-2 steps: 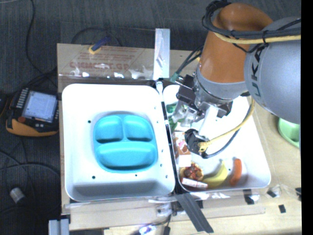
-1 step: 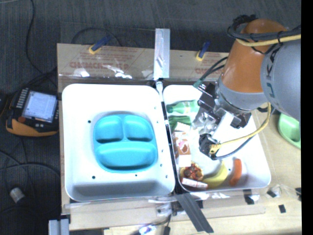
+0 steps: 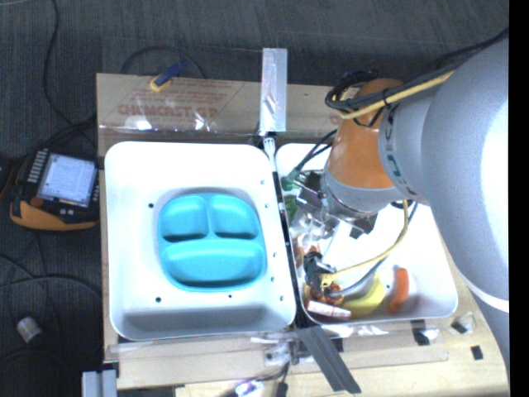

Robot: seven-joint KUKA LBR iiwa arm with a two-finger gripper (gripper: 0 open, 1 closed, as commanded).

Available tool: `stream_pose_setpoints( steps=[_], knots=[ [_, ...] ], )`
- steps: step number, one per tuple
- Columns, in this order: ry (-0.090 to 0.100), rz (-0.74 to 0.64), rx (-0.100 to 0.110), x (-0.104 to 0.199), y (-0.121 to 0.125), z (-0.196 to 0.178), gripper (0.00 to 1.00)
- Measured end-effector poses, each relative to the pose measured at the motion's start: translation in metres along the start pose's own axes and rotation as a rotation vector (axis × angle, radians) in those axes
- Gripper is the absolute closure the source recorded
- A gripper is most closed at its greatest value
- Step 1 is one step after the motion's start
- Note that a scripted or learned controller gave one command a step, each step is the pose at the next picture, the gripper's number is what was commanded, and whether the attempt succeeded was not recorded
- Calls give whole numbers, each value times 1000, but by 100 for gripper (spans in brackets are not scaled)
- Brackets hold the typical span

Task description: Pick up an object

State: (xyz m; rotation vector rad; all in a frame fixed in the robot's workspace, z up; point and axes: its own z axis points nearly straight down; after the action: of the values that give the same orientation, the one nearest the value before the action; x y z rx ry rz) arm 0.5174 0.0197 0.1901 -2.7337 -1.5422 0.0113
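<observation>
My gripper (image 3: 312, 236) hangs low over the left side of the right bin (image 3: 430, 246), under the orange-banded wrist. The clutter around it hides its tips. Just in front of it lies a pile of small items: a yellow banana (image 3: 369, 298), an orange piece (image 3: 400, 288) to the banana's right, and a pink-and-white piece (image 3: 329, 311) by the front wall. A small green thing (image 3: 289, 181) peeks out behind the gripper, near the divider.
The left bin (image 3: 132, 288) holds a blue sectioned plate (image 3: 212, 240) in its middle. The wall between the two bins runs close to the gripper's left. The arm's grey body covers the right bin's far right part.
</observation>
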Motion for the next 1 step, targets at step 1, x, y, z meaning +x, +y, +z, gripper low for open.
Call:
stream_pose_setpoints(
  steps=[1],
  knots=[
    [0, 28, -4, -39, -16, -122, 100]
  ],
)
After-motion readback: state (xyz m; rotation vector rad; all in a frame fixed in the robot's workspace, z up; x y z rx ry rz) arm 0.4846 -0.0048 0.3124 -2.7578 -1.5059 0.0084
